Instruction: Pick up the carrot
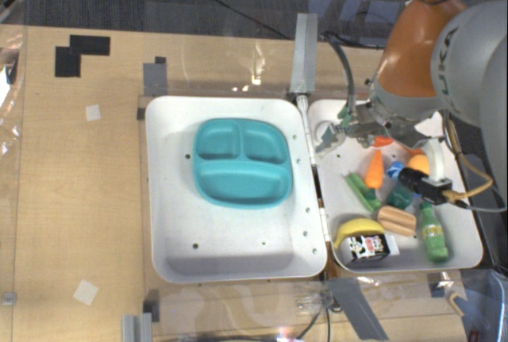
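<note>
The carrot [375, 169] is a small orange cone lying in the right bin [468, 253], near its middle, pointing roughly toward the front. My gripper [330, 136] hangs low over the back left part of that bin, to the left of the carrot and a little behind it. The grey arm with its orange band [413, 55] comes in from the upper right and hides the bin's back right part. Nothing shows between the gripper and the carrot.
Around the carrot lie a green pod [362, 191], a blue piece [394, 171], an orange-yellow toy [418, 163], a hot dog bun [396, 220], a banana [355, 229] and a green bottle [432, 233]. The left bin [175, 253] holds a teal divided plate [240, 162].
</note>
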You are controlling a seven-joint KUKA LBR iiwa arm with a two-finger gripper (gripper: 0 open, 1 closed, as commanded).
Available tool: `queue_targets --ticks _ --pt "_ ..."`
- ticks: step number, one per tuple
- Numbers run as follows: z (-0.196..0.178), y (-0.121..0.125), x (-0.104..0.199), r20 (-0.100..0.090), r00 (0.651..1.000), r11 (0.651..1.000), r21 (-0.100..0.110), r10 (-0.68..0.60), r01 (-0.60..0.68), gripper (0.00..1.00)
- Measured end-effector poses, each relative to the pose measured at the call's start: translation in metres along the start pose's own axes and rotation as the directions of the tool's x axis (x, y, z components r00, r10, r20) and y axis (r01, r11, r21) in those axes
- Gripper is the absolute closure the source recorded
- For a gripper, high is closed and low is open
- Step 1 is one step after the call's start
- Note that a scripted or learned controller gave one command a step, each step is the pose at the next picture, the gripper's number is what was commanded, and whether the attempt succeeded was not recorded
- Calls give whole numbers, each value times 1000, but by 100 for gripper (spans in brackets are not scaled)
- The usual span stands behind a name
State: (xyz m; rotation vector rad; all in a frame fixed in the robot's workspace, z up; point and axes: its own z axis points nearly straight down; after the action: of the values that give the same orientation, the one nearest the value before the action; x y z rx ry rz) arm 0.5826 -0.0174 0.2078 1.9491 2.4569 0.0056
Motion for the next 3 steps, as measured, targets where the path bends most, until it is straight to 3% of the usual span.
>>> queue_targets --ticks 1,2,3 --pt "-31 -33 -52 2 1000 1000 -1 -5 5 0" --pt "93 -43 -79 -5 995 995 14 -96 96 0" --pt "75 -37 -78 3 994 994 -4 -105 105 100"
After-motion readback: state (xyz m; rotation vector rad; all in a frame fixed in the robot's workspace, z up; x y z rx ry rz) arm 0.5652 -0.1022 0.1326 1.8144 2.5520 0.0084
